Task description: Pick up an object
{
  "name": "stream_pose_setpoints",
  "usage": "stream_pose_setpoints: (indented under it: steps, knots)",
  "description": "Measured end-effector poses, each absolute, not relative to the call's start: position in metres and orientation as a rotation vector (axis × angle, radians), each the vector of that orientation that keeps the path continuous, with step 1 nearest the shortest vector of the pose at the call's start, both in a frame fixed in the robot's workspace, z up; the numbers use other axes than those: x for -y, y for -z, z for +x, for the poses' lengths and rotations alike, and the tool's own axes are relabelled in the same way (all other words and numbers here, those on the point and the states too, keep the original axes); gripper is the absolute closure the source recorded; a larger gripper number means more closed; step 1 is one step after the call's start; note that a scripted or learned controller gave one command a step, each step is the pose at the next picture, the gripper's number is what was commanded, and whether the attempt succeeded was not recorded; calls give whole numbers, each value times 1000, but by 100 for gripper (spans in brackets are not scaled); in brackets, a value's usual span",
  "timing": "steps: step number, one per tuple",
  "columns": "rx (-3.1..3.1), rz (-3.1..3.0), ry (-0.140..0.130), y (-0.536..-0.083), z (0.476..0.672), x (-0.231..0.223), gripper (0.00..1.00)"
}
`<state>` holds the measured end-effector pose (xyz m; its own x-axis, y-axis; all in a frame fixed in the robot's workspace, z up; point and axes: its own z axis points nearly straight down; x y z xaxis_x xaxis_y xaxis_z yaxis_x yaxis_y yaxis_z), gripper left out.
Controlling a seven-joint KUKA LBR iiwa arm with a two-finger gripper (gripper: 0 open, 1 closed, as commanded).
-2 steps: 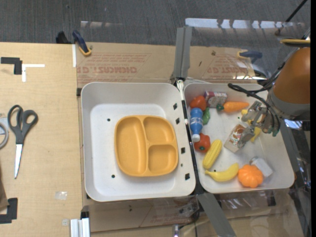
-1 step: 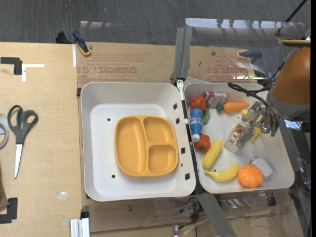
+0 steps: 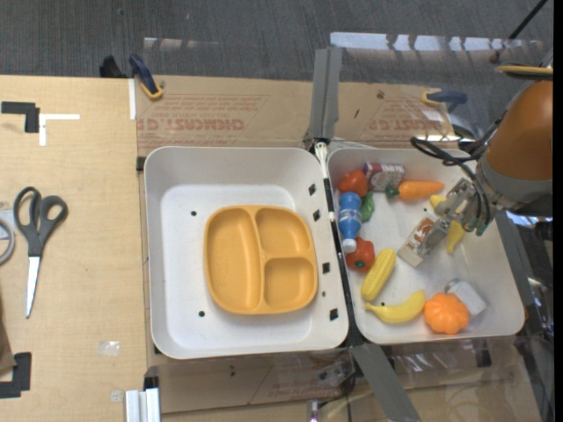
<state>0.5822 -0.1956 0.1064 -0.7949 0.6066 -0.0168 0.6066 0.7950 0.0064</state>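
- Right bin point(image 3: 506, 323): toys crowd its left half and front; bare floor shows mid-right
- Left bin point(image 3: 167, 236): yellow tray point(image 3: 260, 259) fills the centre; margins open all round

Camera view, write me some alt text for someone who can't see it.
A grey robot arm's hand hovers over a right bin of toy food: banana, carrot, small pumpkin. The left bin holds a yellow divided plate; scissors lie left.

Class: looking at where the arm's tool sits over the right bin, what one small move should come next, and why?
Probably lower the tool straight down a little: it sits right over the small carton and the yellow piece beside it in the right bin, with nothing visibly gripped.
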Motion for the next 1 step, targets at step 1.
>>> stream_pose_setpoints:
  steps: [1]
  knots:
    - [-2886,1188,0,-108,620,183,0]
